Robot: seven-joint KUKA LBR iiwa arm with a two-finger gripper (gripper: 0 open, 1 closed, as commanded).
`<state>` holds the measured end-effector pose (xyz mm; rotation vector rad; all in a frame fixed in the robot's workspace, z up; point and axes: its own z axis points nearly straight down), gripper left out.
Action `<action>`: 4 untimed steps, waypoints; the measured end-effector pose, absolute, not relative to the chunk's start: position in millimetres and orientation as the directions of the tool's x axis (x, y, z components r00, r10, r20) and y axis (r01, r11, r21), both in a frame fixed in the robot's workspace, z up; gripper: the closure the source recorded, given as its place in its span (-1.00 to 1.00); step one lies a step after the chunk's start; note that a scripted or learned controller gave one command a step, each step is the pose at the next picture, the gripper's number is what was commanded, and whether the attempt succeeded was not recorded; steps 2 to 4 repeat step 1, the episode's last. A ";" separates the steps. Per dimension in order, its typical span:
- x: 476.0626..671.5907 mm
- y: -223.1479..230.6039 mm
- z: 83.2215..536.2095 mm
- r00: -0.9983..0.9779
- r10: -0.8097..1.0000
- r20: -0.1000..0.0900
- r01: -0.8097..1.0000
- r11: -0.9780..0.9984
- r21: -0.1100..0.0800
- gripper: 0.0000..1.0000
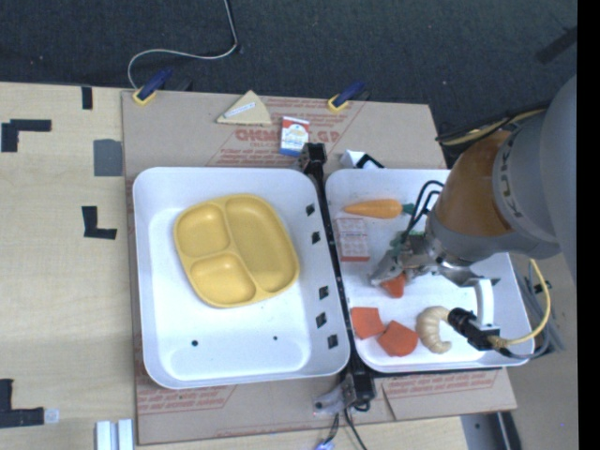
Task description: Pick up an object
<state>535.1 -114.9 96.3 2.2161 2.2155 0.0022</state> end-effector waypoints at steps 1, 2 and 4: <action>535.3 -42.3 184.2 -0.002 1.000 0.000 1.000 0.002 0.000 1.00; 535.3 -42.3 184.2 -0.002 1.000 0.000 1.000 0.002 0.000 1.00; 535.3 -42.3 184.2 -0.002 1.000 0.000 1.000 0.002 0.000 1.00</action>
